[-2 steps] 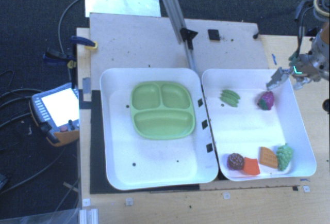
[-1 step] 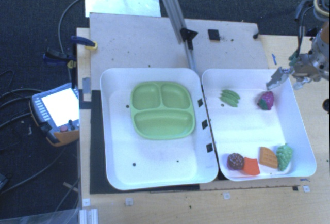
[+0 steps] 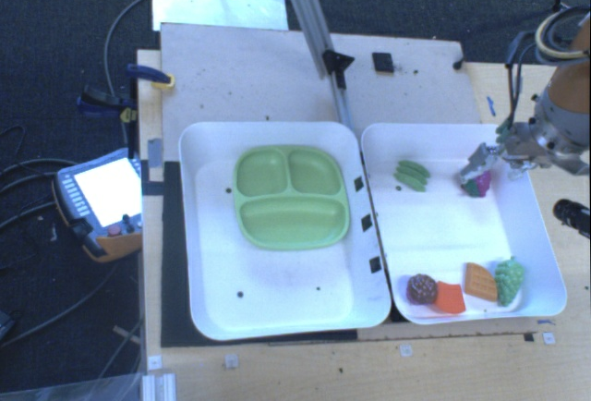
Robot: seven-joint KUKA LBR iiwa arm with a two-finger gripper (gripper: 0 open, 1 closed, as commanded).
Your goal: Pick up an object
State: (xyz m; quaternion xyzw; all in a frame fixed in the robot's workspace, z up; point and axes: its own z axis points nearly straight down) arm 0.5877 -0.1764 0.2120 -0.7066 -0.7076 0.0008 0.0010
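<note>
A: The pincer (image 3: 477, 174) is at about two o'clock in the right bin (image 3: 443, 233), just over a small purple toy (image 3: 477, 186). Whether it grips it, I cannot tell.

B: I think the toy is light, hard and a little slippery. Better to take it across the middle.

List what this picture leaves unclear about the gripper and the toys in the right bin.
- Gripper: small and blurred; open or shut cannot be told.
- Purple toy: sits right under the gripper, partly covered by it; whether it is gripped is unclear.
- Arm: cut off by the right edge.
- Brown toy, orange toy, waffle and grapes: huddled at the near wall; too small to tell which touch.
</note>
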